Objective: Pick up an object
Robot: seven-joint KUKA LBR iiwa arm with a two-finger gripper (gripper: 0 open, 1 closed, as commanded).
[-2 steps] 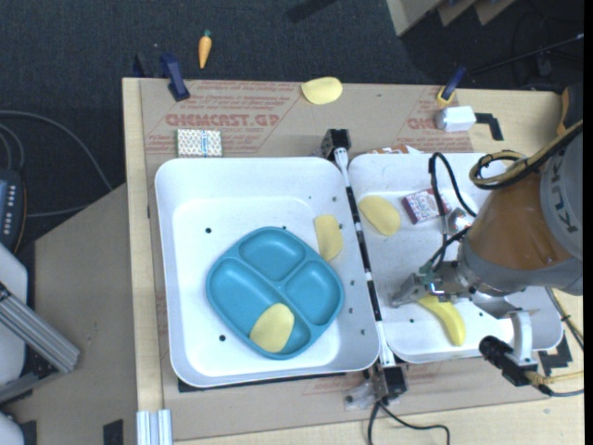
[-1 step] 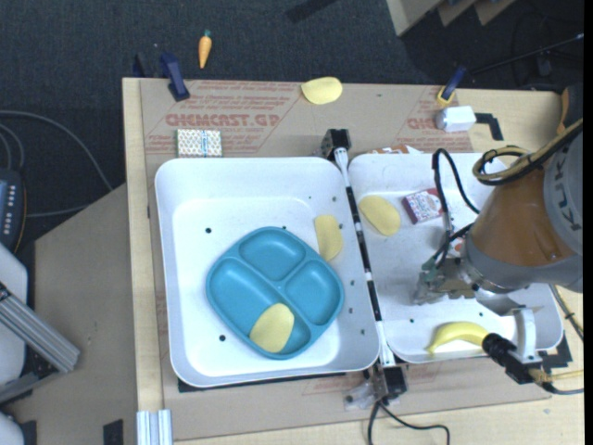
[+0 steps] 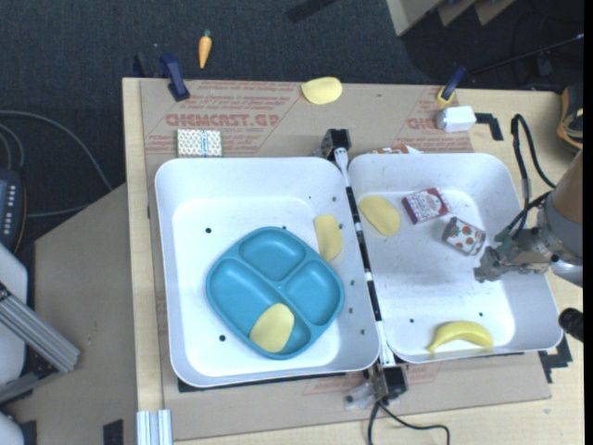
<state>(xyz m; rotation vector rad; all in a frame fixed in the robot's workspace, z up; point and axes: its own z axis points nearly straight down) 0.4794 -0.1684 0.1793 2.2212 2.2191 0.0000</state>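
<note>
The jaws of the grey two-finger gripper sit low over the floor of the right white bin, close to its right wall. They show as a dark blur, so I cannot tell whether they are spread or pressed together, and no object can be seen between them.

Nearest the bin's near edge lies a yellow plastic banana, nearer than the gripper and apart from it. Just beyond the gripper, towards the bin's far side and slightly left, lies a small box with a red-and-white print, close to the jaws but not visibly touching them. Farther still sits a dark red and white packet, and to its left a yellow oval piece near the bin's left wall.

In the left white bin, a blue plastic plate with compartments lies towards the near side, with a yellow rounded piece in its nearest compartment. Another yellow piece lies against the bin's right wall.

On the bench beyond the bins lie a small patterned box towards the left corner, a white block towards the right, and a yellow oval at the far edge.
</note>
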